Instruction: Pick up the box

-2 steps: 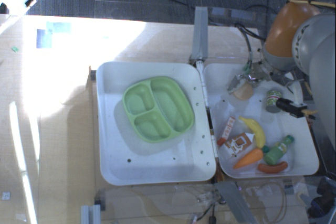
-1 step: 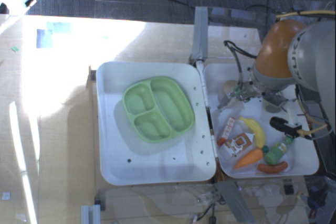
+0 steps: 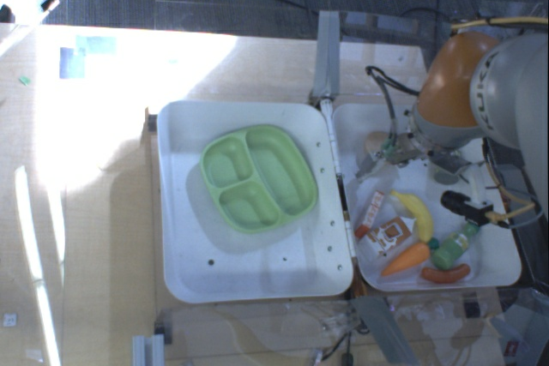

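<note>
Reaching in from the right, the grey arm (image 3: pixel 506 90) is hanging over the far end of the right bin (image 3: pixel 515 270), and its hand (image 3: pixel 390 152) is sitting low near the bin's upper left corner; whether it is apart or together is something I cannot tell, since the wrist is covering it. The box (image 3: pixel 393 234), small and white with an orange-brown face, is lying flat in the near half of that bin, well short of the hand. It is crowded: a banana (image 3: pixel 415 212) is just beyond it, a carrot (image 3: pixel 407 258) just beside its near edge, and a red-and-white packet (image 3: pixel 371 213) to its left. That crowding is probably leaving little room around the box. The left bin (image 3: pixel 180 270) is holding a green divided plate (image 3: pixel 257 177), apart from the task.
</note>
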